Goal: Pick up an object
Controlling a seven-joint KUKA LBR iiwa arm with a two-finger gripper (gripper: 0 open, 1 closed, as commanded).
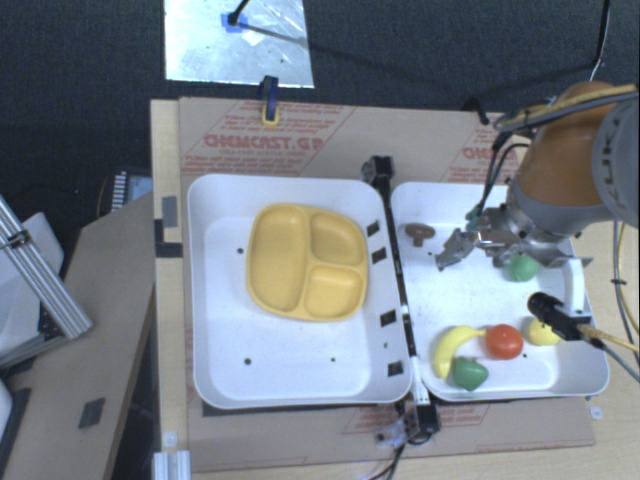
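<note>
- Yellow divided plate (305,261) lies in the left bin (215,368).
- Gripper (452,251) hovers over the right bin (580,373), fingers apart, holding nothing.
- Banana (453,346), near side: probably light, stiff, smooth; grip mid-curve.

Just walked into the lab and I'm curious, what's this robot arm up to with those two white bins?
The arm reaches into the right bin, its tool hovering over the bin's upper part near a small brown piece. Nothing is visibly held. A green object sits partly under the wrist; a banana, a red tomato-like fruit, another green piece and a yellow item lie along the bin's near side. The left bin holds a yellow divided plate. No pick has been made yet.
</note>
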